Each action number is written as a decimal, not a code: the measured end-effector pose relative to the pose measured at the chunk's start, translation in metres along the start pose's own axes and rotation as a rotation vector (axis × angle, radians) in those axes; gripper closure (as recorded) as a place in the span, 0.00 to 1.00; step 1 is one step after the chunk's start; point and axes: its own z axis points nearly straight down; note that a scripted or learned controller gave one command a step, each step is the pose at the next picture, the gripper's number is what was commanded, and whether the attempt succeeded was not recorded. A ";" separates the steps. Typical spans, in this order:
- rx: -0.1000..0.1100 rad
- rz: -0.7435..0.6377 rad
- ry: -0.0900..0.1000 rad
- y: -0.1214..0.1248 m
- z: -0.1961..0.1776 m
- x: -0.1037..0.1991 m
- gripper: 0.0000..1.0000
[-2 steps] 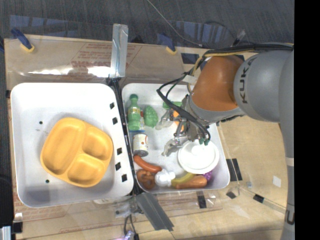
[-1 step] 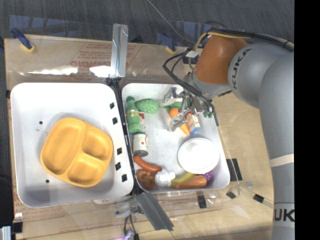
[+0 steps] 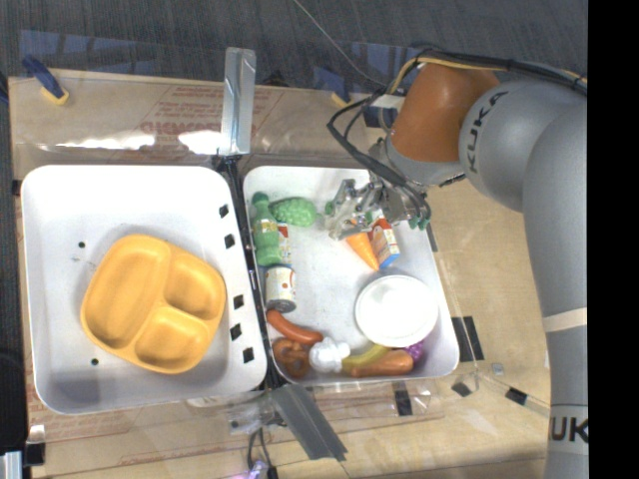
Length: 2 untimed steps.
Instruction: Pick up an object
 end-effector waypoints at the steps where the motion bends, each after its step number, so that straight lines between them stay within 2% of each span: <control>1: -0.003 0.086 0.001 0.079 -0.041 -0.015 1.00; 2: 0.002 0.254 -0.005 0.065 -0.183 -0.014 1.00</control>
